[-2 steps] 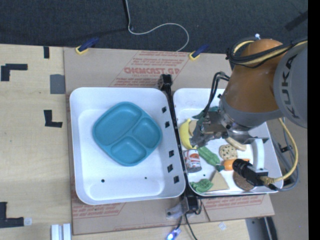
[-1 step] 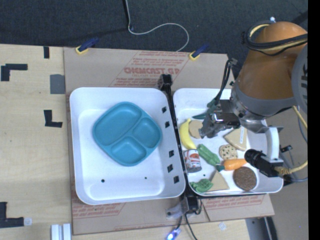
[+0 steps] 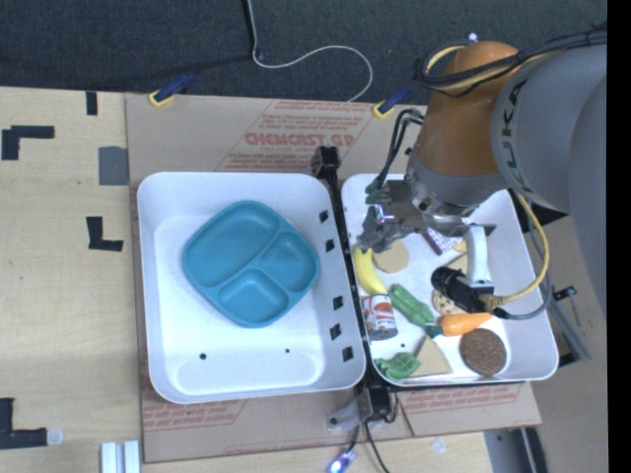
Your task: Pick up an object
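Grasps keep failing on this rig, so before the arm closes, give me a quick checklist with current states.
1. Gripper over the right bin: ok.
2. Target under it: banana and tan disc lie closest; which one, cannot tell.
3. Fingers open: cannot tell.
4. Room around the target: not ok, can and green piece crowd it.
5. Anything held already: cannot tell.
6. Left bin with blue plate out of the way: ok.

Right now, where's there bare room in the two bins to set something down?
Left bin: bare white floor along the front wall below the blue divided plate, and a narrower strip at its left. Right bin: crowded, with banana, can, carrot and brown disc under the gripper.
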Available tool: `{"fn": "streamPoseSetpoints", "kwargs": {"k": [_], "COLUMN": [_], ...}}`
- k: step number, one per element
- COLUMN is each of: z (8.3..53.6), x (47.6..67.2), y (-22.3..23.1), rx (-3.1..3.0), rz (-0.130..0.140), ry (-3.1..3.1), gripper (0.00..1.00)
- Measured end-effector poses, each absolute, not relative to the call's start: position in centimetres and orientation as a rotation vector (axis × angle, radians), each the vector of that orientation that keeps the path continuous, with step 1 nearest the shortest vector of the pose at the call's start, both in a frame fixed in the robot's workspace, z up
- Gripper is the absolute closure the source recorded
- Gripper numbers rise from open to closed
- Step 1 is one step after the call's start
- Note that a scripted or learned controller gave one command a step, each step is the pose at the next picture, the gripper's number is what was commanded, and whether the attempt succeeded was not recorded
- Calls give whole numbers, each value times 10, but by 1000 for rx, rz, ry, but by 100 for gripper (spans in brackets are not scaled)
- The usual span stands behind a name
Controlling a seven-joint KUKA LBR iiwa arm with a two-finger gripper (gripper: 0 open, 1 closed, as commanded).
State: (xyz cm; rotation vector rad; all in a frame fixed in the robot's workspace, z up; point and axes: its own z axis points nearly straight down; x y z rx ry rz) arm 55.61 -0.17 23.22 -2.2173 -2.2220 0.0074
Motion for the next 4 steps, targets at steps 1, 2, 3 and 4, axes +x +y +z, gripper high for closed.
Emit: {"fn": "streamPoseSetpoints", "kwargs": {"k": [1,2,3,4], "z": [332,291,233,296], "x": [505,482,545,496], "y": [-49,-2,-17,23], "rx": [-2229,-2213,-2220,-2214], "rz": [-5,6,7,-4], "ry": [-2221,-2222,-2220,-2228], "gripper": [100,100,100,100]}}
